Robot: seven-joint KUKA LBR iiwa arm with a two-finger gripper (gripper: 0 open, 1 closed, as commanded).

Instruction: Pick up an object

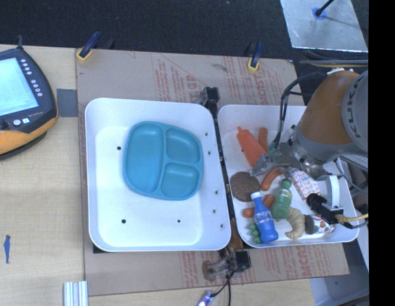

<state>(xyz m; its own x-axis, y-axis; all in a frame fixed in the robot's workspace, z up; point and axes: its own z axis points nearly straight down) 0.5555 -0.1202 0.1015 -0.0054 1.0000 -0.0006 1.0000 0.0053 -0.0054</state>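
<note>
The right bin holds a heap of small toys. An orange carrot lies at the upper left, with a brown round piece below it. A blue bottle, a green bottle and a tan croissant lie towards the front. The grey arm with its orange band reaches in from the right. My gripper is low in this bin, just right of the carrot and right above an orange sausage. The wrist hides what lies beneath it.
The left bin bears a blue divided plate. A tablet in an orange case lies on the bench at far left. Clamps join the bins at back and front. Cables and a white fitting crowd the right bin's right side.
</note>
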